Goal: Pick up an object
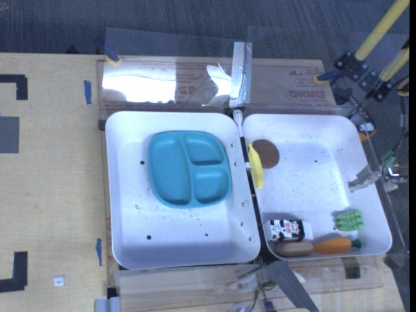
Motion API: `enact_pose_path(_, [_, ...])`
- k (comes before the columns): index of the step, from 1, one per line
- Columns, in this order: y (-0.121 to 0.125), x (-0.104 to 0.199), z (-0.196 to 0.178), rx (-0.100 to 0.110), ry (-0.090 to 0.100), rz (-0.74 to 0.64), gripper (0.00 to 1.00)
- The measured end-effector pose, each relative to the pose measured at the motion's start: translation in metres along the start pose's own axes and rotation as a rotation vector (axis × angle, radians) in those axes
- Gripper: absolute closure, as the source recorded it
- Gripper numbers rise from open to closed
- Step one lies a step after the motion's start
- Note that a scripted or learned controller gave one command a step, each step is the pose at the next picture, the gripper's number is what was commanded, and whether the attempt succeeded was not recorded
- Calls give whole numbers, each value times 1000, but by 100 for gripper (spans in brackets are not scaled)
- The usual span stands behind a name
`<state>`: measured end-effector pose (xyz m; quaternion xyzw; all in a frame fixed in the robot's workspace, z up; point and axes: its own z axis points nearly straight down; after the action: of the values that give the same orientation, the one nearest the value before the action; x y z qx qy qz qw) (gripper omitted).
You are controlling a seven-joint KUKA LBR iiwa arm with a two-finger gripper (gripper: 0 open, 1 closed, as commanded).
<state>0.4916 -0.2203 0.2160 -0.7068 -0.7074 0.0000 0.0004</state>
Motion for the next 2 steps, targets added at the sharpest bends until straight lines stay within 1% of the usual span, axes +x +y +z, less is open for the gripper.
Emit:
enact_pose_path(1, [3,104,90,6,3,44,0])
enact_pose_path(2, [114,124,128,-7,-1,111,0])
